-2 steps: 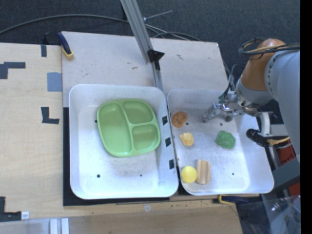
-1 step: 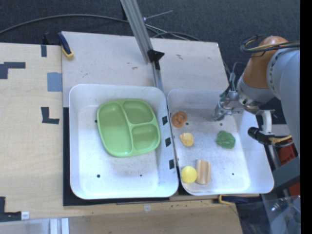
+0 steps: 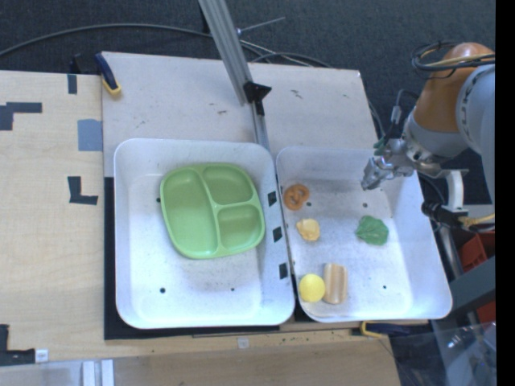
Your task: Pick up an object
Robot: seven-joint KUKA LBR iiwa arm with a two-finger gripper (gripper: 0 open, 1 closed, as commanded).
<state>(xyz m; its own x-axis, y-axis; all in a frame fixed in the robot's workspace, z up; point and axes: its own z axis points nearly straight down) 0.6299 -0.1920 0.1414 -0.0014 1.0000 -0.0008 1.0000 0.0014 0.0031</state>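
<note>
My tool (image 3: pixel 372 177) hangs above the right bin's (image 3: pixel 418 296) far side, grip state indeterminate; the green lump (image 3: pixel 372 230) lies nearest, directly toward the bin's near rim.

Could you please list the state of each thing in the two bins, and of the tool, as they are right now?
Green divided plate: flat in the left bin.
Orange piece: loose in the right bin.
Small yellow piece: loose.
Green lump: loose, below the tool.
Yellow ball: touching the tan block.
Tan block: loose.
Tool: over the right bin, holding nothing visible.
</note>
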